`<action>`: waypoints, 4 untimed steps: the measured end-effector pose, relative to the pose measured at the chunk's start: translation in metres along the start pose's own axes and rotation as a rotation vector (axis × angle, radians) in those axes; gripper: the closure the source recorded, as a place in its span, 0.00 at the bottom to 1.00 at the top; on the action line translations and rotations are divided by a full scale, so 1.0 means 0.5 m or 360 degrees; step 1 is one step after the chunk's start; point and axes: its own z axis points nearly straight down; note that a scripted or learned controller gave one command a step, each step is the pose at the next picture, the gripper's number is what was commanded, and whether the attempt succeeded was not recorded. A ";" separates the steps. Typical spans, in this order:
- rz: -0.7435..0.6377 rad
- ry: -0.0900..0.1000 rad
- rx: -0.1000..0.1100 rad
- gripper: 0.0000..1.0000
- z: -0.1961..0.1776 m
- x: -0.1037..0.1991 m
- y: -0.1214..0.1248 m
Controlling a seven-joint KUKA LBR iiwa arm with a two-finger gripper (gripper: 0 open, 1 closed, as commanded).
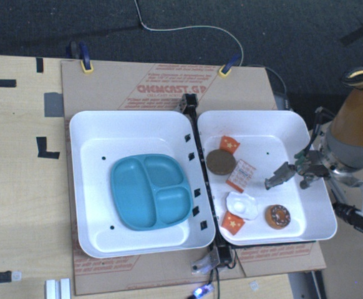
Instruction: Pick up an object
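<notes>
Six small things lie loose in the right bin [294, 124]: a donut [277, 216], a brown disc [220, 162], two orange packets [229, 144], a red-printed wrapper [241, 174], a white cup [241, 204]. Above the donut hovers the gripper [281, 176], empty; whether open, I cannot tell. Cardboard [169, 86] on the worktop reads "CHEMCAST GP".

One fixed camera hangs above the desk [19, 167], looking down at a slant from moderate height, with both white bins [138, 120] in frame and the arm [350, 129] at right.
</notes>
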 end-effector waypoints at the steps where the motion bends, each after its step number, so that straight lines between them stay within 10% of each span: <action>1: -0.0008 -0.0005 -0.0021 0.00 -0.014 0.001 0.006; 4: -0.0008 -0.0005 -0.0021 0.00 0.241 0.017 -0.013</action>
